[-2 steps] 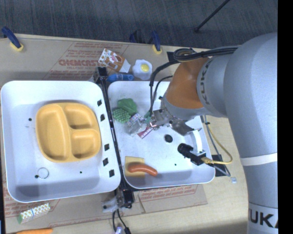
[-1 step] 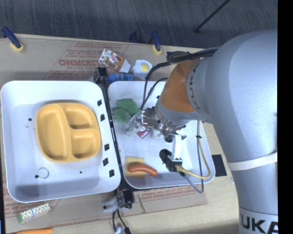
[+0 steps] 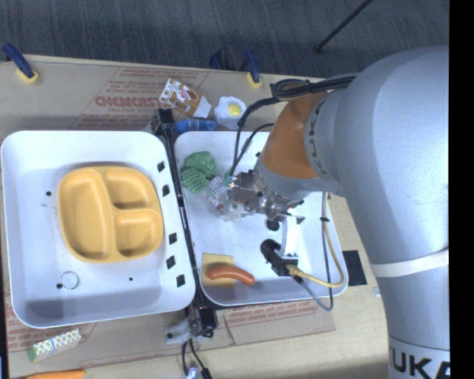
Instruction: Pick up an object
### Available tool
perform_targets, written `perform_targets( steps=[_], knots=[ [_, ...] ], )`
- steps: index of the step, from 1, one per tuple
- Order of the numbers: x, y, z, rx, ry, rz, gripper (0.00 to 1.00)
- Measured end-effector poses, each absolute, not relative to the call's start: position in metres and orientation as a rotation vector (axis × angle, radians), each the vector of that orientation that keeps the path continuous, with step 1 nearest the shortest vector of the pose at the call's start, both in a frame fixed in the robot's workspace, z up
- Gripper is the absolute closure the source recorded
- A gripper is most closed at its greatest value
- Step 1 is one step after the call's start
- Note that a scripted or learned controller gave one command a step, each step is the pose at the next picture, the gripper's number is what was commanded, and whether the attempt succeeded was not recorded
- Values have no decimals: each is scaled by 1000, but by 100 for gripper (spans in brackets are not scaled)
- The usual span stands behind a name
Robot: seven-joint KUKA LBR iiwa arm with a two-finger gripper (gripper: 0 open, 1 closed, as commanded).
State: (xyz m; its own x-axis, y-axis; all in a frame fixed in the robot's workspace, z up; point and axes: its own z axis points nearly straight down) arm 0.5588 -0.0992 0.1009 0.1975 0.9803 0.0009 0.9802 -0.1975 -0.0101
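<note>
My gripper [image 3: 223, 197] is low in the right bin [image 3: 320, 289], reaching in from the right under the arm's orange band. Its tip is at a clear plastic item [image 3: 216, 192] lying just below a green leafy toy [image 3: 197, 170] near the bin's upper left. A hot dog toy [image 3: 228, 273] on a pale yellow slice [image 3: 215, 260] lies at the bin's near left corner. The arm's body hides the right half of this bin.
The left bin [image 3: 31, 290] holds a yellow divided tray [image 3: 110, 212]. Behind the bins lie a small carton [image 3: 178, 95], a blue item [image 3: 194, 124] and a yellow-white toy [image 3: 231, 110]. A cable [image 3: 332, 259] loops off the wrist over the right bin's near edge.
</note>
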Motion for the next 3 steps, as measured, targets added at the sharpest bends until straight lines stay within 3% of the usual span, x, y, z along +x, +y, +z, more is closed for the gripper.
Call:
perform_targets(
  steps=[1, 2, 3],
  knots=[
    [559, -99, 101, -2424, -1985, 9, 0],
    [588, -93, 92, -2238, -2203, 2, 0],
    [588, -93, 92, -2238, -2203, 2, 0]
  ],
)
